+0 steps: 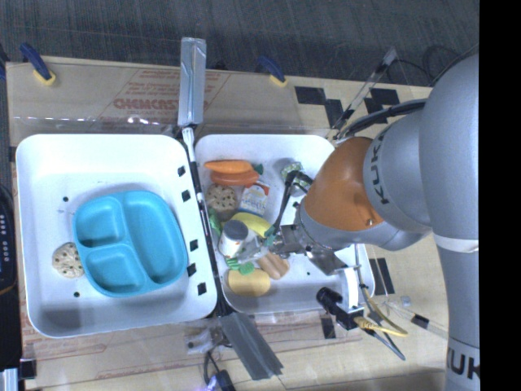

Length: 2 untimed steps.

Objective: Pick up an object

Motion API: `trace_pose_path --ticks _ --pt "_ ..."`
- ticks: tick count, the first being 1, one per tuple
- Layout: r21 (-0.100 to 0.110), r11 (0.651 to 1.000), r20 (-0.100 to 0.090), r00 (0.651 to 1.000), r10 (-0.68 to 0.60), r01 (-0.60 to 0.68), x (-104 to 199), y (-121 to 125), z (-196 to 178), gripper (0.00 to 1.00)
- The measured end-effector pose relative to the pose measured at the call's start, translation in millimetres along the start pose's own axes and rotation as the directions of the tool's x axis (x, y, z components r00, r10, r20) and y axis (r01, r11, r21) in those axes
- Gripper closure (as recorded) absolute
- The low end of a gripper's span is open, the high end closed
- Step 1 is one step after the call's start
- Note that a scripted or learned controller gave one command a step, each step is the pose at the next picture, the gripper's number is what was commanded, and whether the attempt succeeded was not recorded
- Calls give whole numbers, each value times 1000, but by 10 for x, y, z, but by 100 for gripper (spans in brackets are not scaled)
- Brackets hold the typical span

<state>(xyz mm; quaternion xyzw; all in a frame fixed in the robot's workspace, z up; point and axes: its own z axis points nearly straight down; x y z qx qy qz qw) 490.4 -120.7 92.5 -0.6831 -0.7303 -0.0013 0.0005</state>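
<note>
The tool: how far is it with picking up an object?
Done: the arm has brought the tool low over the right bin, among the food items by the hot dog. In hand: nothing visibly. Left: grasp and lift one.

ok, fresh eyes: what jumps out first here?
The blue divided tray in the left bin, with a cookie beside it. Then the grey arm's orange band over the right bin, above a crowded pile of food items including an orange carrot and a banana.
</note>
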Motion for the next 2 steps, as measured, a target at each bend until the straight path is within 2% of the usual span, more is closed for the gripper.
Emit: trace_pose_path --ticks 1,2 --pt "2 1000 -1 1000 -4 4 -4 10 -74 100" --pt "0 1000 0 1000 23 -23 760 205 -1281 100"
